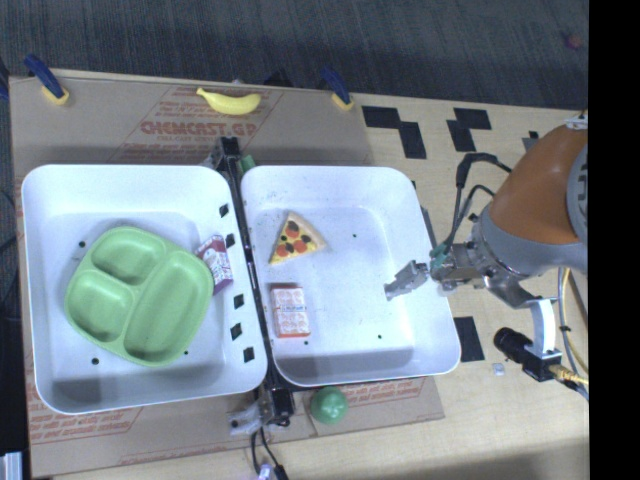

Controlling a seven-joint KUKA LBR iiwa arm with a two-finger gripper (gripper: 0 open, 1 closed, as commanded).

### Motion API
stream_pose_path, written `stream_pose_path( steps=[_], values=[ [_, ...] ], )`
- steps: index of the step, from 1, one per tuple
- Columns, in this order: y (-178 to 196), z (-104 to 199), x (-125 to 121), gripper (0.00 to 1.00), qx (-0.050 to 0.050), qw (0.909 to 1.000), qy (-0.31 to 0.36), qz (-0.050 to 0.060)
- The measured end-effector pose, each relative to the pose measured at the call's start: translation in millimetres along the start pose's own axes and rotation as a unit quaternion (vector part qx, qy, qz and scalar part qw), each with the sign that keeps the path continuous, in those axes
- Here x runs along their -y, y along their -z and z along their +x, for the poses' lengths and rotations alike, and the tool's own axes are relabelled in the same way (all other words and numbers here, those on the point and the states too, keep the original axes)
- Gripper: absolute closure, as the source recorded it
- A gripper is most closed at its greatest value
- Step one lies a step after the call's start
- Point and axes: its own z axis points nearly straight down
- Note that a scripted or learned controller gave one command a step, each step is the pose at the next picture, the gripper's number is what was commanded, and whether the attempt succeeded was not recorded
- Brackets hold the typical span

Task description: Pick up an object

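Nothing had been picked up at this moment, as far as the view showed. The gripper [405, 280] hung over the right-hand part of the right bin [425, 218], reaching in from the arm's orange-banded wrist [535, 193]; whether it was wide or narrow could not be told, since it showed only as a small grey shape against the white floor, and no object was seen in it. The candidates lay well apart from it on the left side of that bin: a toy pizza slice [296, 238] toward the back, and a small orange-and-white packet [290, 311] lying flat nearer the front. In the left bin [40, 268] sat a green divided plate [138, 295], with a small dark red wrapper [216, 260] just beside its right edge, near the divider between the bins. A yellow banana [230, 99] rested on the cardboard behind the bins and a green ball [327, 405] on the bench in front of them, both outside the bins. By this reading the task was at its start: the approach, the descent onto a chosen object, the closing and the lift all remained to be done, and the pizza slice or the packet looked the nearest choices.
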Motion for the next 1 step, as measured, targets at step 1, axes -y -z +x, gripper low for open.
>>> stream_pose_path(
  steps=[1],
  values=[
    [-92.0,41.2,-50.5,0.00,-0.002,1.0000,0.001,0.002]
  ],
)
